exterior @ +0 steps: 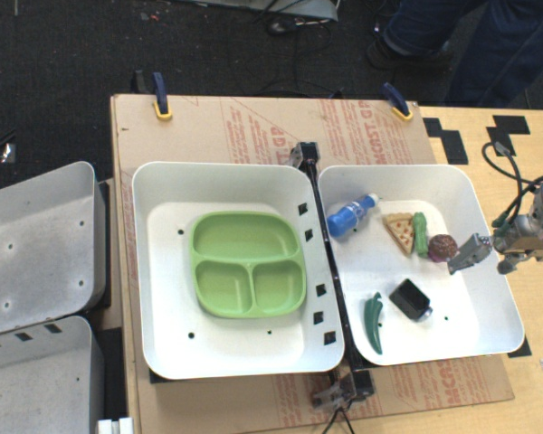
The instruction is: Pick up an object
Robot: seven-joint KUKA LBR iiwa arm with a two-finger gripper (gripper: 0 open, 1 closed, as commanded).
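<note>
Approach comes first here: your end effector (471,253) sits at the right rim of the right-hand shallow white bin (502,319), carrying nothing, and whether it is clenched or released cannot be told from this slant.

You have several candidates, all lying in that bin. Nearest, just to the left of the end effector, is a small dark maroon ball (442,246). Touching the ball on its far side lies a green pickle-shaped piece (420,231), and beside that a tan triangular wedge like a pizza slice (399,231). Further left rests a blue plastic bottle with a white cap (350,214). Below and left of the end effector sits a small black block (410,298), and beyond it a green pepper-shaped toy (373,322).

Choose the black block: it stands apart from its neighbours, so nothing gets nudged. Centre over it, turn the wrist to straddle its narrow side, then descend straight.

The left bin holds a pale green divided plastic plate (249,263); leave it alone.
</note>
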